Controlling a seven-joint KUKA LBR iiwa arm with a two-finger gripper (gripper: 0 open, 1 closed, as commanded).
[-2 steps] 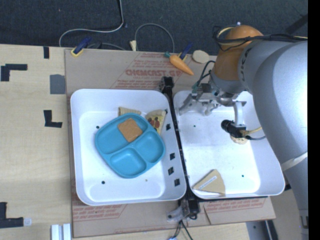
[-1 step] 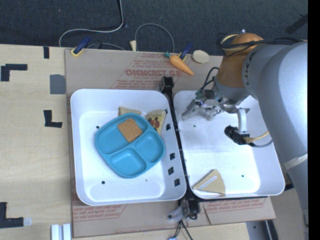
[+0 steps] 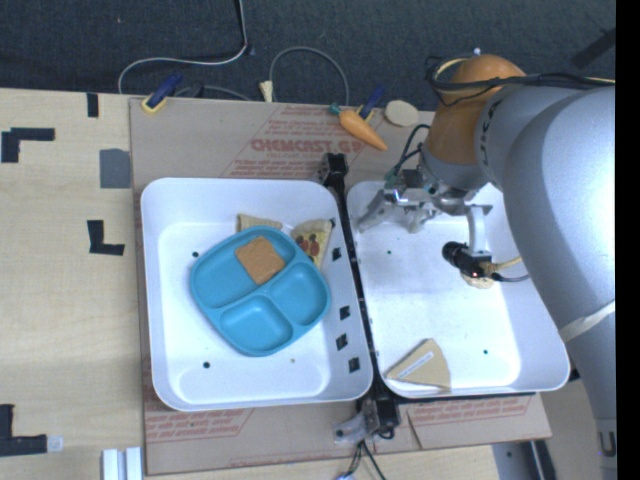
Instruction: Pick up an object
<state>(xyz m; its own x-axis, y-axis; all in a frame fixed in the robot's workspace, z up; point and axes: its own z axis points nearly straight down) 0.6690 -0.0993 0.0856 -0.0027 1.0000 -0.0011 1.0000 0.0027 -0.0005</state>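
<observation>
I am reaching in from the right, and my big grey arm (image 3: 560,188) is bending over the right white bin (image 3: 500,318). My orange band (image 3: 480,78) is sitting up high near the far edge of that bin, and below it my wrist is turning down and to the left. My gripper (image 3: 400,206) is hanging over the far left corner of the right bin, just beside the black bar (image 3: 345,258) running between the two bins. I cannot tell if my gripper is spread apart or pinched together, because the shiny parts are looking all mixed up from here, and I am not seeing any object in it. A tan wedge (image 3: 420,365) is lying flat in the near part of the right bin, well apart from my gripper. In the left white bin (image 3: 165,298) a blue plate (image 3: 262,303) is lying with a brown square (image 3: 262,258) in its far compartment. Two small food pieces (image 3: 314,238) are peeking out just behind the plate. A toy carrot (image 3: 360,128) is lying on the cardboard (image 3: 200,138) beyond the bins.
</observation>
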